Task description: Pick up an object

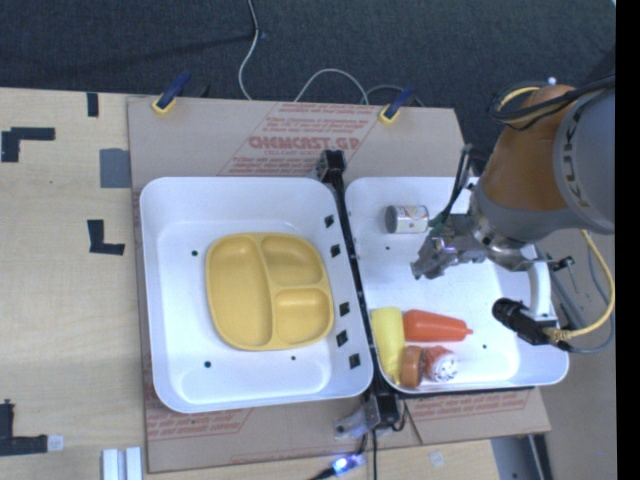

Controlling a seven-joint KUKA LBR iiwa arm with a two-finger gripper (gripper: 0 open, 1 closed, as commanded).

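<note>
We see a wooden bench [60,298] with a brown board on it, and two white bins side by side on the board. The claw [432,258] hangs over the right bin [520,373], near its middle. It is dark and small from up here, so we cannot tell if it is spread or pressed together. We see nothing pinched in it.

Going out from the claw, the closest thing is a little grey can [407,218]. It lies on its side, just up and to the left of the claw. Its long way runs left to right. We think this one is the shortest trip for the arm.

Down below the claw lies an orange carrot [436,325], long way left to right. Beside it is a yellow thing [387,334], standing the other way. Under the carrot is a small brown and white toy [428,366].

Far off in the left bin [160,268] sits a yellow plate [268,290] with three parts.
</note>
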